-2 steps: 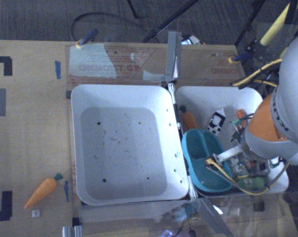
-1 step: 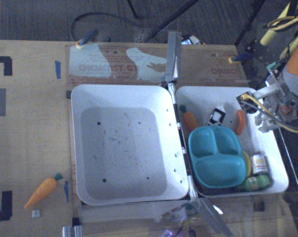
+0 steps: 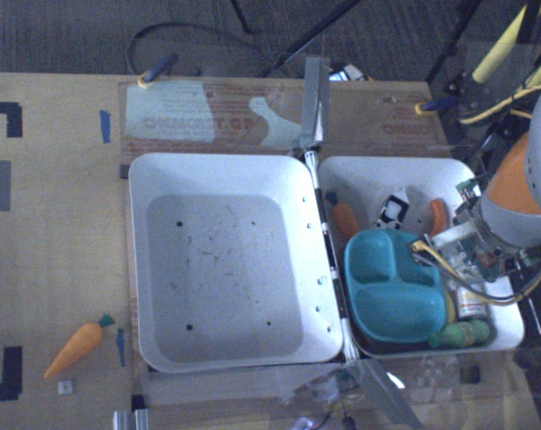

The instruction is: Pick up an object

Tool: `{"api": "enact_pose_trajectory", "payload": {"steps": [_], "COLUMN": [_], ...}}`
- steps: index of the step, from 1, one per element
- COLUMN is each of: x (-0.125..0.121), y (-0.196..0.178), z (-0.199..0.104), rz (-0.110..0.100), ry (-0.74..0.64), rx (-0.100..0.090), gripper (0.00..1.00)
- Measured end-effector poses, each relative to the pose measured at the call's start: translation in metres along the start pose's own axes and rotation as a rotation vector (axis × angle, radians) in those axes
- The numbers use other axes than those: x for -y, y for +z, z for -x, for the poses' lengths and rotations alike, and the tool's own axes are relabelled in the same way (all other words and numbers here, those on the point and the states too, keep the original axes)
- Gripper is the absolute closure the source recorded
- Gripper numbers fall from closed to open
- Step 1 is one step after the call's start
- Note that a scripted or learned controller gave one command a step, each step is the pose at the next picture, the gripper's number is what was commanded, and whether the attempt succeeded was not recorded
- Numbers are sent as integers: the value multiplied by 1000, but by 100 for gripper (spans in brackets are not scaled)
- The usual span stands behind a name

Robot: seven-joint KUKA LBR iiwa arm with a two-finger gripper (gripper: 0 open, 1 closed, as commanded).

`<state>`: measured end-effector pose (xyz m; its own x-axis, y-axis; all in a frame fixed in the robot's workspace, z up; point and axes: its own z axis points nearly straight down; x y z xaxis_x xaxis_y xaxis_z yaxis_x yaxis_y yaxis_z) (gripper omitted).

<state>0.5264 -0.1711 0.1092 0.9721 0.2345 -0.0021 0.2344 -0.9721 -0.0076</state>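
over at the right of the frame, the gripper hangs low in the right bin beside a teal tray; its grip cannot be told.

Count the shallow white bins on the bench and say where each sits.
2. The left shallow white plastic bin sits at the bench's middle; the right shallow white plastic bin adjoins it, holding a teal divided tray and small items.

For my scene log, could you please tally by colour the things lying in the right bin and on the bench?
Teal: 1, the divided tray
Orange: 3, the toy carrot on the bench, two orange pieces in the right bin
Green: 1, green item
Black and white: 1, small object
Total: 6 that I can tell apart
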Motion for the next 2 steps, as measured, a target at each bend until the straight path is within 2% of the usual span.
{"api": "enact_pose_trajectory", "payload": {"steps": [1,2], "x": [33,55], "y": [10,19], "z": [-120,-88], "rz": [6,16], "ry": [-125,32], "rx": [0,-17], "gripper": [100,100]}}
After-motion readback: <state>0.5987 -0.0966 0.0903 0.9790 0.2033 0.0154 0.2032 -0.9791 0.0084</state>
